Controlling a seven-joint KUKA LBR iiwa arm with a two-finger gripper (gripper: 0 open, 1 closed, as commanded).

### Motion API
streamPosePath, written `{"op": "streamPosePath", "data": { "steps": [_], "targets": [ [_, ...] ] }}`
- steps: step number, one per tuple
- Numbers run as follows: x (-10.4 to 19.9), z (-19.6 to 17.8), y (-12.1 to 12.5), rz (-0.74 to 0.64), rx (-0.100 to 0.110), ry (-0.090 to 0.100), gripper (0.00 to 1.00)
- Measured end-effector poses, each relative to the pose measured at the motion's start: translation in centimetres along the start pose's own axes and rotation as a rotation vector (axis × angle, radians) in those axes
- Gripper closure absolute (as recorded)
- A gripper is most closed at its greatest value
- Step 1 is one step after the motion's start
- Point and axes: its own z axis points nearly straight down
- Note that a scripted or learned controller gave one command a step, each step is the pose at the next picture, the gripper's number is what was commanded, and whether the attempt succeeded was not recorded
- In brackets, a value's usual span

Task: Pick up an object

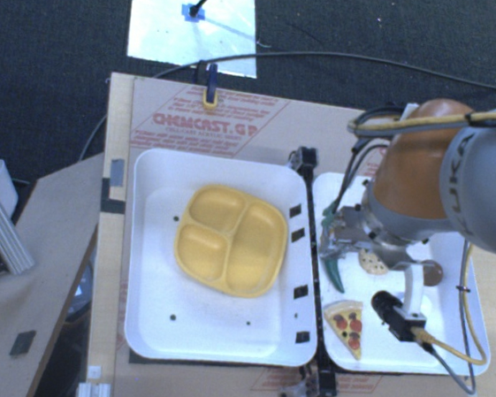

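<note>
Teal-tipped end effector (336, 267) hangs over the right bin (452, 363), fingers parted, holding nothing; the pizza slice (346, 325) lies just below it, toward the near rim, pointing nearward.

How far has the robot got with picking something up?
Nothing looks picked up yet. The gripper hangs low over the right bin, near the cookie and above the pizza slice, which lies flat. The yellow tray sits in the left bin. Grasping and lifting remain.
</note>
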Motion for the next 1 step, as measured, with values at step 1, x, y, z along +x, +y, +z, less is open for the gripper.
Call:
{"op": "streamPosePath", "data": {
  "steps": [1],
  "targets": [
    [6.39, 0.06, -0.07, -0.001, 0.002, 0.000, 1.00]
  ]
}}
